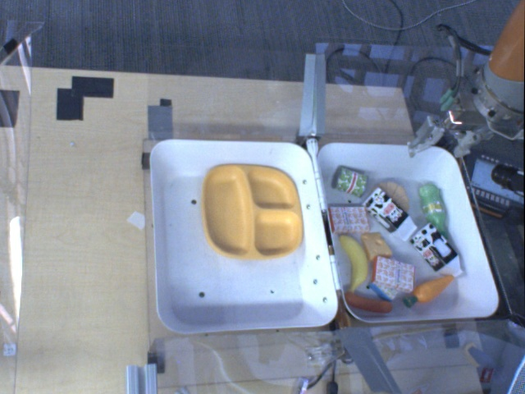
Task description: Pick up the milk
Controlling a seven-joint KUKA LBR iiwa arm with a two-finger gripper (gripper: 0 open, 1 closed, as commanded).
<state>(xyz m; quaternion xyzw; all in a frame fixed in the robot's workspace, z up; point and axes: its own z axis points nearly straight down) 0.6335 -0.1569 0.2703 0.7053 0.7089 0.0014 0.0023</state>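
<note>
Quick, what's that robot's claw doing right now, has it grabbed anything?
Gripper: open, holding nothing, above the right bin's far corner; both milk cartons lie untouched.

Robotics lab: bench, loose cables

A single fixed camera is being used, set high above the bench and looking down at a slant, so that the far edge of the bench and a strip of dark carpet are being shown along the top. Both white bins are being taken in whole from a middling distance, the left bin lying near the centre of the frame and the right bin toward the right side. The arm is being caught at the upper right corner, where it is being cropped by the frame.
</note>
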